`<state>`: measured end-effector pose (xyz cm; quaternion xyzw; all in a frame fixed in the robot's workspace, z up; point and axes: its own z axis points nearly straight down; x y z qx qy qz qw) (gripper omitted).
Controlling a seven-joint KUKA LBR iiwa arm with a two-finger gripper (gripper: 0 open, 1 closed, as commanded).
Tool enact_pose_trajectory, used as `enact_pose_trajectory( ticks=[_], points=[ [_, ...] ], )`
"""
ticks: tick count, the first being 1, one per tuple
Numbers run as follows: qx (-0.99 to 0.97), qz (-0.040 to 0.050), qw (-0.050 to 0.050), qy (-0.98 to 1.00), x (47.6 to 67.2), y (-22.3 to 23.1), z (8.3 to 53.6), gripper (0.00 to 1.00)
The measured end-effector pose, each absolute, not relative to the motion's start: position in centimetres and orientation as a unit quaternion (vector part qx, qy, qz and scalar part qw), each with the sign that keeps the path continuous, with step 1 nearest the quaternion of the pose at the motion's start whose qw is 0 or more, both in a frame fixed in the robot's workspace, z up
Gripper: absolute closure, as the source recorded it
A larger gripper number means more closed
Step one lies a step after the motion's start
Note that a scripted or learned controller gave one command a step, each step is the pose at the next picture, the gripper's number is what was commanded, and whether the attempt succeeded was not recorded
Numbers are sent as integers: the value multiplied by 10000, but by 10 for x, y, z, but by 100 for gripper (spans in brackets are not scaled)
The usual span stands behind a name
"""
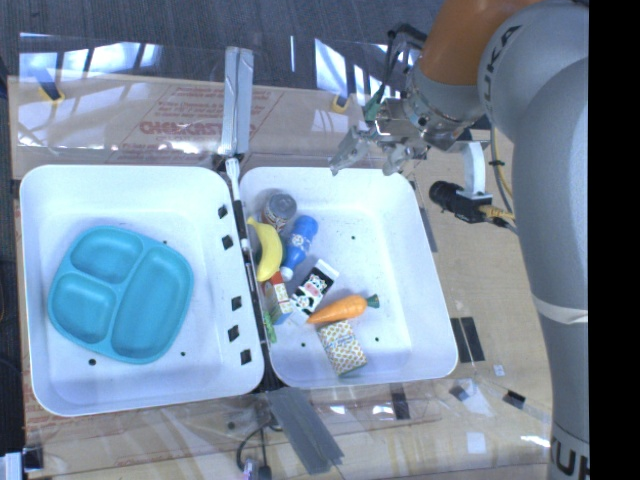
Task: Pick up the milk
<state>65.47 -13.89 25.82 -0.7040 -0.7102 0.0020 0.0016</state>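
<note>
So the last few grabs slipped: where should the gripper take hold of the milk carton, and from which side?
Probably from straight above, closing across the narrow sides of the milk carton. It lies flat and tilted, hemmed in by the carrot below and the blue bottle above it, so a sideways approach looks blocked. The gripper is at the bin's far rim.

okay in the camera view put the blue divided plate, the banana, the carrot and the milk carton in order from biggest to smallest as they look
1. Blue divided plate, by far the largest.
2. Banana and carrot: they look about the same length, so I won't rank one over the other.
3. Milk carton, the cow-patterned one, smallest.
</note>
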Motion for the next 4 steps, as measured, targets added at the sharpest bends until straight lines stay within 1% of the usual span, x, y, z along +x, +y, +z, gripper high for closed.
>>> enact_pose_trajectory(
  ticks=[1, 2, 3, 4],
  points=[
    [-7186, 22, 24, -6954, 556, -94, 133, 0],
    [-7530, -19, -4, -6581, 518, -106, 94, 0],
    [-7513, -8, -3, -6600, 518, -106, 103, 100],
    [-7259, 10, 16, -6878, 500, -45, 191, 100]
  ],
)
